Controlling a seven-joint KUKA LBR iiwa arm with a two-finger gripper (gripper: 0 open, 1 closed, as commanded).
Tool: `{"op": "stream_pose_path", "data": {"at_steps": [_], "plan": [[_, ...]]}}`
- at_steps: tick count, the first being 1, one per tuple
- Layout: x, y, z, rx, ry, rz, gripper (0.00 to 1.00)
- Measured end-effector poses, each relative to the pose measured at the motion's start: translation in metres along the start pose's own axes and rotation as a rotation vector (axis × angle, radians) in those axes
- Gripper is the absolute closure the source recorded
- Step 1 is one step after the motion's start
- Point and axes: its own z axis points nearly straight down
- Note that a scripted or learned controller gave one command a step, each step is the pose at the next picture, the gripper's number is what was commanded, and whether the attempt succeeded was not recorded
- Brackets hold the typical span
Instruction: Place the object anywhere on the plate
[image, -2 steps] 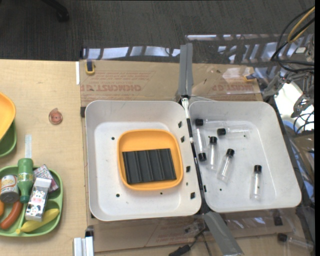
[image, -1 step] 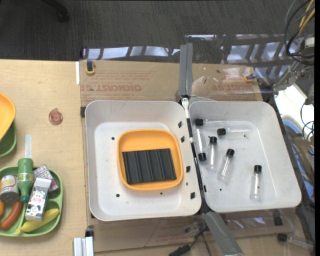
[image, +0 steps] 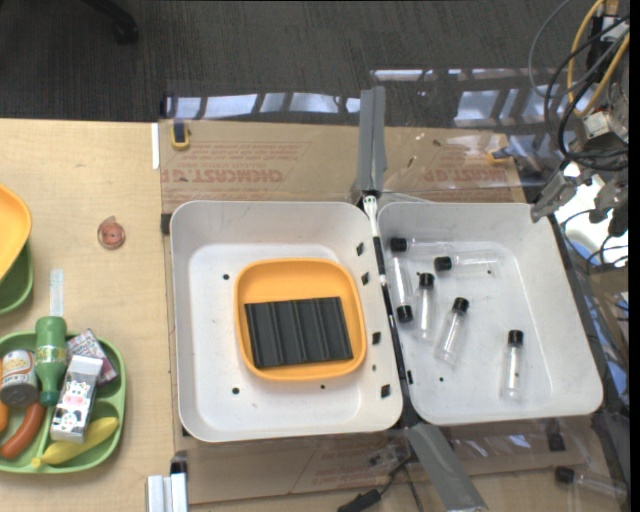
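An orange plate (image: 258, 288) with rounded corners lies in the middle of the left white bin (image: 200, 400); a dark ribbed rectangular insert (image: 300, 332) covers its centre. In the right white bin (image: 560, 390) lie several clear vials with black caps: one near the top (image: 465, 263), one by the bin's left wall (image: 400, 290), one in the middle (image: 452, 330), one at the right (image: 513, 362).
On the wooden table at the left stands a green tray (image: 100, 440) with toy food and a green bottle (image: 50, 352). An orange dish edge (image: 10, 232) shows at the far left. Cables and metal framing (image: 590, 110) crowd the upper right.
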Motion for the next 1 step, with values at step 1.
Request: {"op": "stream_pose_path", "data": {"at_steps": [1], "plan": [[0.0012, -0.0001, -0.0705, 0.001, 0.000, -0.429, 0.00]]}}
